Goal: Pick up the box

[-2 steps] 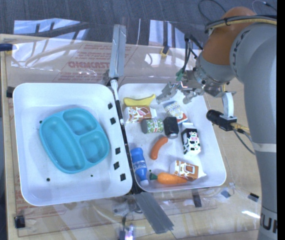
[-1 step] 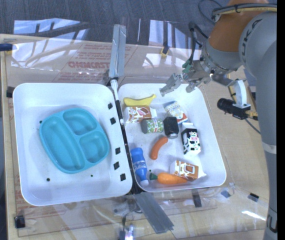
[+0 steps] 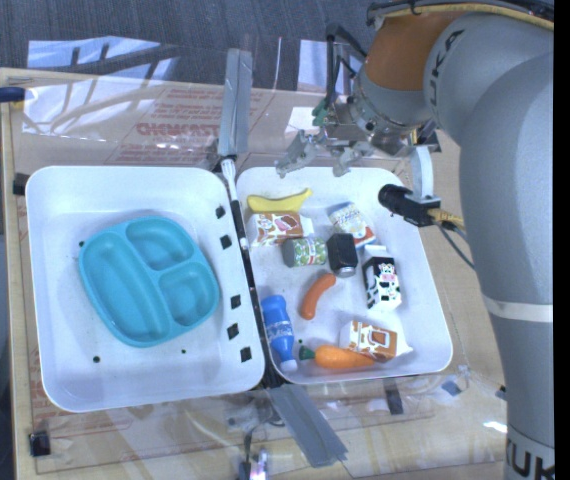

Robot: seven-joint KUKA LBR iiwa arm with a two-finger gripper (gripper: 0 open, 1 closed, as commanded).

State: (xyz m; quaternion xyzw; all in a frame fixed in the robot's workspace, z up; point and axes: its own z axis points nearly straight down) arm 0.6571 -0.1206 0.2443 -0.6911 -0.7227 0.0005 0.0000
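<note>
Lying flat near the front right corner of the right white bin (image 3: 435, 298), the small orange-and-white printed carton box (image 3: 375, 340) looks light, stiff-sided and a little slick, so I judge a pinch across its two long edges the safest hold. An orange carrot (image 3: 343, 359) touches its front edge, and a black-and-white cow-print carton (image 3: 381, 284) stands just behind. Above the bin's far edge, the tool (image 3: 314, 162) hangs spread wide, holding nothing.

Glossy white plastic bins (image 3: 55, 268), smooth matt blue plastic tray (image 3: 145, 280), printed cardboard box (image 3: 373, 339)
</note>
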